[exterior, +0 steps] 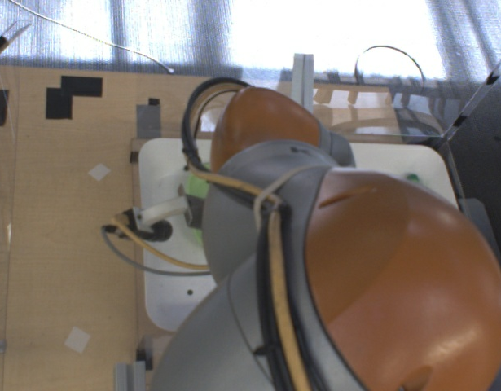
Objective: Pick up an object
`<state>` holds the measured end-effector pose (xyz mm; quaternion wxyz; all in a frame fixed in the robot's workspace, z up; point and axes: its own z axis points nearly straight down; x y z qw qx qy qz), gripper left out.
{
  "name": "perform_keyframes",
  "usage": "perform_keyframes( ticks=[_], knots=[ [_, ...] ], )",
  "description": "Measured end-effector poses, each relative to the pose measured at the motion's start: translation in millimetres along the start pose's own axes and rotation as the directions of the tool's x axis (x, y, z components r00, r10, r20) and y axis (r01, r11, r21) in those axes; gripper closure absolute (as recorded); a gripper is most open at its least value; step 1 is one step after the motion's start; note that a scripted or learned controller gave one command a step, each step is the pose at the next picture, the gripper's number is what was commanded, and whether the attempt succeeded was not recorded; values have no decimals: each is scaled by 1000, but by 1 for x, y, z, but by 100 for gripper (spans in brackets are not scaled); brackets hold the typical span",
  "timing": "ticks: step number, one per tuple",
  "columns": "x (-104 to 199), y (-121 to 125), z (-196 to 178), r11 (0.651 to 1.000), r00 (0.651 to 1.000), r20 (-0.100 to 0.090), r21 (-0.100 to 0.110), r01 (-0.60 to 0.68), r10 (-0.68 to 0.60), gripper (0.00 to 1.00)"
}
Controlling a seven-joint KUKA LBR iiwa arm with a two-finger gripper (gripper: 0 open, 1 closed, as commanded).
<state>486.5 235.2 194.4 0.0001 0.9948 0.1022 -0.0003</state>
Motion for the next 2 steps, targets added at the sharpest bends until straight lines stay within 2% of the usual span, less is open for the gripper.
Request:
perform_keyframes(
  ticks=[2],
  knots=[
    [3,0,-21,1000,1000,-4,3,9,-9,100]
  ],
)
